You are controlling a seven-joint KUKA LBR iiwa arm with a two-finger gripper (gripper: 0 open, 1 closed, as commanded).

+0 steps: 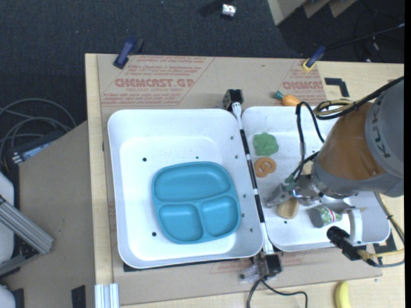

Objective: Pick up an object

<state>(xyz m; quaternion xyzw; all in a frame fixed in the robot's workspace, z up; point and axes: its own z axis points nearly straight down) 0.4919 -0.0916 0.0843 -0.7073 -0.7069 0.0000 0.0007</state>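
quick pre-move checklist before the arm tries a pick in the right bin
1. Targets in the right bin: green item, tan ring-shaped item, tan lump present. Ok.
2. End effector low in the right bin, beside the tan lump. Ok.
3. Something held: cannot tell.
4. Green item and ring apart from each other. Ok.
5. Blue divided tray in the left bin, out of the way. Ok.

Divided tray (196, 201) in left bin (122, 130); pretzel (264, 167) in right bin (282, 115).
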